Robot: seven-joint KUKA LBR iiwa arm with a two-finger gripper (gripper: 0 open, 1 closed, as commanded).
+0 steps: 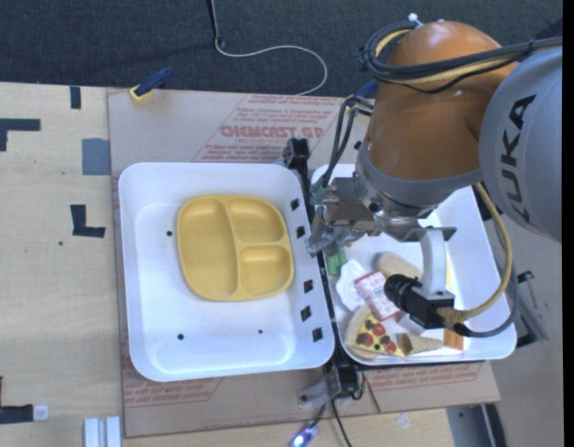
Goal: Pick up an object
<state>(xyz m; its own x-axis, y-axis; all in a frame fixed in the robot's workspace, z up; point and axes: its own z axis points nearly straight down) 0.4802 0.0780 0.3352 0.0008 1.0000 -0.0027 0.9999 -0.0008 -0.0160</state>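
Over the right bin [487, 214] the bulky arm [436, 110] hides most of the contents; whether the gripper [335, 234] is wide or narrow cannot be told. Beneath it lie a flat pizza slice [380, 335], a small red-and-white packet [373, 291] and a pale rounded piece [397, 265]. Left of them, 1 smooth yellow 3-section plate [235, 247] sits in the left bin [147, 343].
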